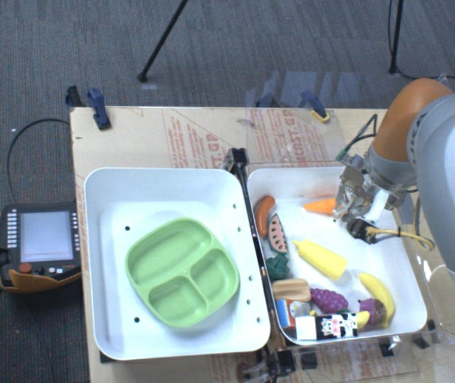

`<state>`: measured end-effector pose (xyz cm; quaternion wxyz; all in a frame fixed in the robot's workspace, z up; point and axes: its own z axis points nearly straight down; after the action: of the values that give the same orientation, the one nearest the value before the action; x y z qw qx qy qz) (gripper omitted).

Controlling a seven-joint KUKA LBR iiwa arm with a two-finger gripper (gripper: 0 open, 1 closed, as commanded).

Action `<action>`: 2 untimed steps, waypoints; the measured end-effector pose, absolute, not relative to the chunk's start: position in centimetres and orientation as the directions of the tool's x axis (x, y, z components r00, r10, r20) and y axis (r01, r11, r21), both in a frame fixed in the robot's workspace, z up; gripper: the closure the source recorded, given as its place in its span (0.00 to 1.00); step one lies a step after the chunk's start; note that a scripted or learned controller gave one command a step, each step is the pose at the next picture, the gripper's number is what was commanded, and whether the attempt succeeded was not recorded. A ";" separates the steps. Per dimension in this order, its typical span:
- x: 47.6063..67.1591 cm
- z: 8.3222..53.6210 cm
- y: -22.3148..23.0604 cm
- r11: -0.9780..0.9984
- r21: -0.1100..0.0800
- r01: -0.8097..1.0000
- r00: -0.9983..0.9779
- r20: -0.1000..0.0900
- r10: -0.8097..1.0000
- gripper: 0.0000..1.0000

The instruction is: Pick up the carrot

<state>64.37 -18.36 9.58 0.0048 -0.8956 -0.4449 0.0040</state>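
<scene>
Gripper (346,204) low in right bin, touching carrot (320,207).

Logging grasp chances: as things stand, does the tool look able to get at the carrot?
Probably yes. The tool hangs right beside the carrot, which lies apart from the other toys near the right bin's far wall, nothing over it.

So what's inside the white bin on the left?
The left bin holds a green divided plate, nothing lying in its three compartments. The bin floor under the plate is covered from view.
</scene>
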 end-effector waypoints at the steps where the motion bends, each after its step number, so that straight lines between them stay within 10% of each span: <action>1: 64.4 9.5 -18.3 -0.603 -0.013 0.797 0.603 -0.003 0.798 0.00; 2: 64.4 10.5 -18.4 -0.602 -0.015 0.798 0.602 -0.004 0.798 1.00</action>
<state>64.36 -18.36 10.53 0.0061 -0.8950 -0.4461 0.0050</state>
